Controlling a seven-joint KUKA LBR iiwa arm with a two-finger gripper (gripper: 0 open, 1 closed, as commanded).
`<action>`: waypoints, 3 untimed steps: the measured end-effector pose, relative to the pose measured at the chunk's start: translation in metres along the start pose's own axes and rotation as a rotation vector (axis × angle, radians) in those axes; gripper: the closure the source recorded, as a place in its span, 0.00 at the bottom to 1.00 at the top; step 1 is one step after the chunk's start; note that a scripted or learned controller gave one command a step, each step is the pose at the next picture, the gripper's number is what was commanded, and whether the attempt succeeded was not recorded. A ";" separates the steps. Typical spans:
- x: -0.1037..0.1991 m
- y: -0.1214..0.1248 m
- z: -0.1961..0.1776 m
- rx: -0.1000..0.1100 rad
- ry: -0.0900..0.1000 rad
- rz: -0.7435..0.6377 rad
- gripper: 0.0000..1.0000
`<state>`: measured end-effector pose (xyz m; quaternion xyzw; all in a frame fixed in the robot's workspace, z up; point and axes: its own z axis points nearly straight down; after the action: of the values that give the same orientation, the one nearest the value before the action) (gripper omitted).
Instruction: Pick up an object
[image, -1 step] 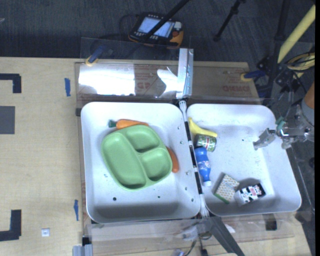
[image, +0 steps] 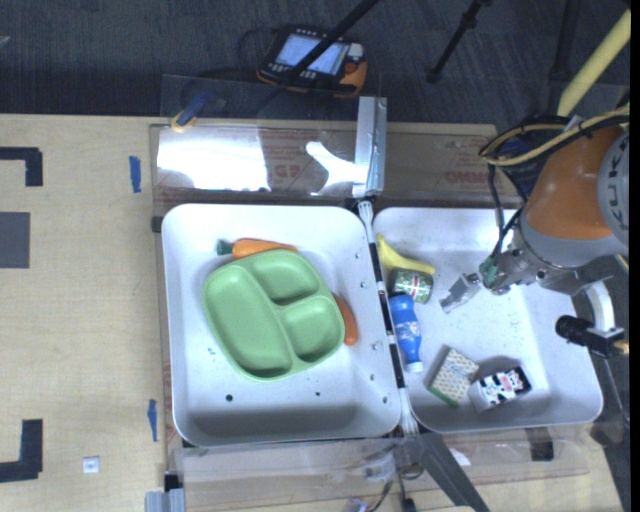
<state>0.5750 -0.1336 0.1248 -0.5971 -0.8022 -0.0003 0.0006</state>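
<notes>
Two white bins sit side by side on the counter (image: 80, 300). I see the left bin (image: 190, 400) holding a green divided tray (image: 272, 313) over an orange carrot (image: 262, 245). The right bin (image: 570, 395) holds a yellow banana (image: 402, 258), green can (image: 412, 287), blue bottle (image: 405, 335), speckled sponge (image: 452, 375) and black-and-white box (image: 499, 386); labels unreadable. My hand (image: 462, 291) hovers there, fingers apart, gripping nothing.

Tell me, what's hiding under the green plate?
Something orange pokes out from under the green plate: an orange piece at its top edge and another at its right. The plate covers the rest, so I can't tell what it is.
</notes>
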 end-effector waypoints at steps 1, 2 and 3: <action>-0.069 0.028 0.039 -0.004 -0.004 0.115 0.00; -0.069 0.030 0.027 -0.009 -0.007 0.113 1.00; -0.031 0.025 -0.075 -0.002 -0.003 0.234 1.00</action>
<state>0.6083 -0.1566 0.2000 -0.6866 -0.7270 -0.0004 -0.0011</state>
